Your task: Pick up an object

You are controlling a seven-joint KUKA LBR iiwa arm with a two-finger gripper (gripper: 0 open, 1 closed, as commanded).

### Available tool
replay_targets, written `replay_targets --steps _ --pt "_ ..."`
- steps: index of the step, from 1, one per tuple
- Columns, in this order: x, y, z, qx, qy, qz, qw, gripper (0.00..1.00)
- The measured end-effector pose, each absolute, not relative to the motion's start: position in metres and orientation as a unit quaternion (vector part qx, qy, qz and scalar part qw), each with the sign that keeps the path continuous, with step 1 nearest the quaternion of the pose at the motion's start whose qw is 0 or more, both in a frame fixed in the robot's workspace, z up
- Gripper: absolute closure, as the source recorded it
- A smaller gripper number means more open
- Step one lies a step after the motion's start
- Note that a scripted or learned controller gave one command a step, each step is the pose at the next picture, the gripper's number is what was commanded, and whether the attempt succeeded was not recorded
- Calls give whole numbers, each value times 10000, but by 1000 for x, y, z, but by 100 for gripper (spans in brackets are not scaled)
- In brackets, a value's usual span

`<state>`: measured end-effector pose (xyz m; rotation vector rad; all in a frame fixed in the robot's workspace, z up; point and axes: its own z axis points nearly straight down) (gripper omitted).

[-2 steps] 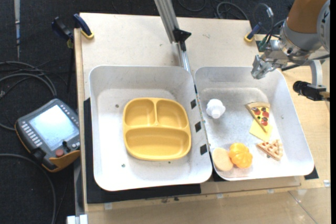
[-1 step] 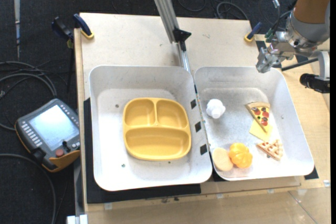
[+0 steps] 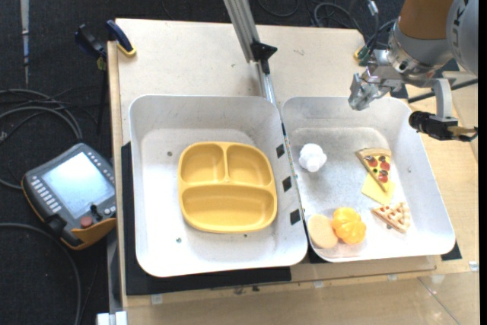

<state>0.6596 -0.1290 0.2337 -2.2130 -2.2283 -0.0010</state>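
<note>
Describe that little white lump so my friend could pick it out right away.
Start at the right white bin, the one holding toy food. Near its left wall sits a small white lump, alone above the orange piece. It is the only plain white item; the pizza slices are flat and colourful.

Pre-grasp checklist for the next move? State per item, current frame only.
1. Hand free of any object: cannot tell.
2. Hand above the right bin, at its far edge: ok.
3. Targets lying apart from each other: white ball and pizza slice ok; orange piece touches the pale round piece, not ok.
4. Waffle piece off the bin wall: ok.
5. Yellow tray sits in the left bin, outside the pick area: ok.
</note>
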Motion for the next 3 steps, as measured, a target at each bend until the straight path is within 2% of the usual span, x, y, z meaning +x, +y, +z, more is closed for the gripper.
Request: replay_targets --steps 3 --pt "664 48 251 -7040 -7102 -11 2 100"
